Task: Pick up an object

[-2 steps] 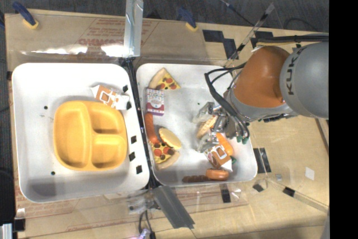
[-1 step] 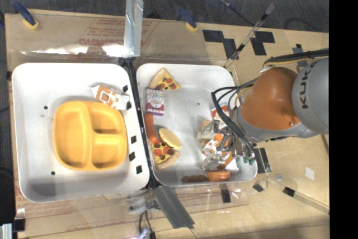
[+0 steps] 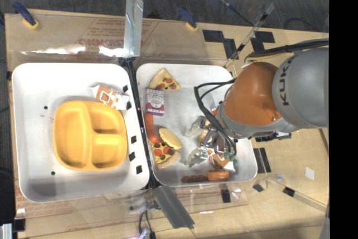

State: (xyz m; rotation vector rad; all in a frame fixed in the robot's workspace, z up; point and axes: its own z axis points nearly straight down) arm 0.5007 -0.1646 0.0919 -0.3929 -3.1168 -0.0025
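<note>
Gripper point(image 3: 211, 145) low in the right bin point(image 3: 184, 73), lower right of frame; can't tell its state. Hot dog point(image 3: 206, 177) just below, lying sideways.

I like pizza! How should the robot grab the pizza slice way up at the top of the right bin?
Probably best from straight above. The pizza slice lies flat in the right bin, near its top-left corner, with open floor to its right. The pincer could close across the narrower pointed end, which aims up, rather than the wide crust end. It is thin, so the fingers would need to reach down close to the floor.
</note>
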